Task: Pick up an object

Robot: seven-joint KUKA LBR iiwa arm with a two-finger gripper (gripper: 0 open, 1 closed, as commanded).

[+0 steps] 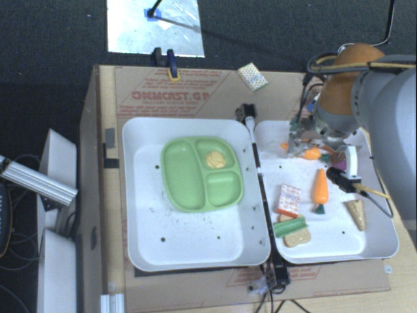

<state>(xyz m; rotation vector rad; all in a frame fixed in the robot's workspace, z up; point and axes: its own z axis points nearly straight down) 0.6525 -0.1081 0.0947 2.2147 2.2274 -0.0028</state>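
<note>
The end effector (306, 142) is low in the far corner of the right bin (378, 243), right by a small orange piece (313, 154); whether it grips anything cannot be told. That piece looks light, hard and a bit slippery (a toy, probably), so pinching across its middle seems best. Nearby lie a carrot (320, 186), a red-and-white packet (290, 199) and a green stick (289, 227). The left bin (146, 240) holds a green plate (201, 175). The worktop (163, 93) is cardboard.

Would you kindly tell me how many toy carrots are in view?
2: one carrot lies mid right bin; a smaller carrot lies near that bin's far edge, under the end effector. Others may be hidden.
</note>
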